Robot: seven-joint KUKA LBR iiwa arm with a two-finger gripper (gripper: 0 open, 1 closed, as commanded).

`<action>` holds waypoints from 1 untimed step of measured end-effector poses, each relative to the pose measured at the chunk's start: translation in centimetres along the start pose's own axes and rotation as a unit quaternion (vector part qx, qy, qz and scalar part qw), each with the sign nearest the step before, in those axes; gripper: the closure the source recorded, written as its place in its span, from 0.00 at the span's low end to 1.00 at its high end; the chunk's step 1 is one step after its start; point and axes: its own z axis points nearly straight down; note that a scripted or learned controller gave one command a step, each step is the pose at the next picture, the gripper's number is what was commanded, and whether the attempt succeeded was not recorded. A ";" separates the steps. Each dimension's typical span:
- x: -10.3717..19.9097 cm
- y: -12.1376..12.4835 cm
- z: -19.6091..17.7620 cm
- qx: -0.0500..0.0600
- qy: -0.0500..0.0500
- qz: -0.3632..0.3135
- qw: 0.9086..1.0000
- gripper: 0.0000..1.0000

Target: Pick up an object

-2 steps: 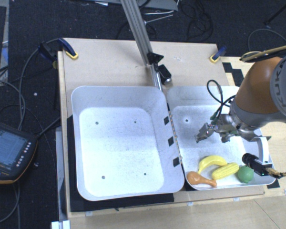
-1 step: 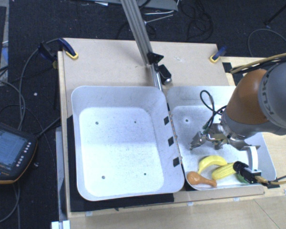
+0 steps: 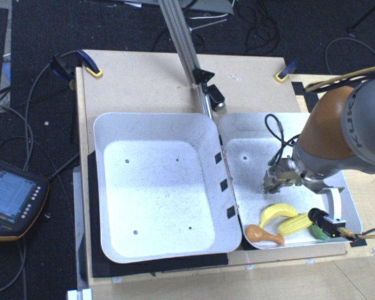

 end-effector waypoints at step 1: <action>-0.4 0.8 -4.6 -0.002 -0.001 0.000 1.000 1.00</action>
